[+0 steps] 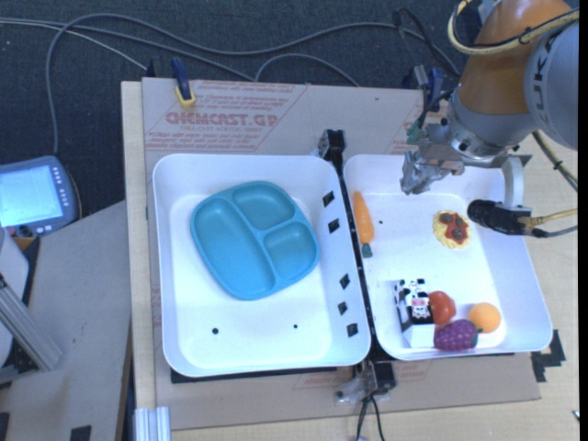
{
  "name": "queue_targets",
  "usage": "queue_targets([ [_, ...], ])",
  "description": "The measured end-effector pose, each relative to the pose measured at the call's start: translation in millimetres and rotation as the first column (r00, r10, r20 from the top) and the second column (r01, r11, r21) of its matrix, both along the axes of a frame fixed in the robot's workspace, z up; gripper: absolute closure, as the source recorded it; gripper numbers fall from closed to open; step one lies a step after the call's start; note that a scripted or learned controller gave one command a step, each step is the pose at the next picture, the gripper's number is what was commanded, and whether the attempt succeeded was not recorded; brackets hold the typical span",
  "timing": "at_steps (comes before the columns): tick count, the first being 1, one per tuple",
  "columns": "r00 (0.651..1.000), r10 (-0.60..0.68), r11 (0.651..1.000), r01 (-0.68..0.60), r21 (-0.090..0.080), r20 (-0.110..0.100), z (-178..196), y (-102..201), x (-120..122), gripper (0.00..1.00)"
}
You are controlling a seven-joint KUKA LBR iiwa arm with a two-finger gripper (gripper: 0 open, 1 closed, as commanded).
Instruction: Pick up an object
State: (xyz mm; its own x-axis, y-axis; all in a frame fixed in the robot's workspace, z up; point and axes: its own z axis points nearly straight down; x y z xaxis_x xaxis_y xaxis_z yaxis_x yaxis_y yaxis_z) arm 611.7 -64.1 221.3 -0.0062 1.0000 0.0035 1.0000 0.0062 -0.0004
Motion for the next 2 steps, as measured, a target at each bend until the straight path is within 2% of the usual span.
queue_targets([
  [1, 1.0, -0.001, 1.0, 0.001, -0.001, -0.001, 9, 48, -9, 1.0],
  [2, 1.0, -0.002, 1.0, 0.002, -0.001, -0.003, -2, 100, -16, 1.0],
])
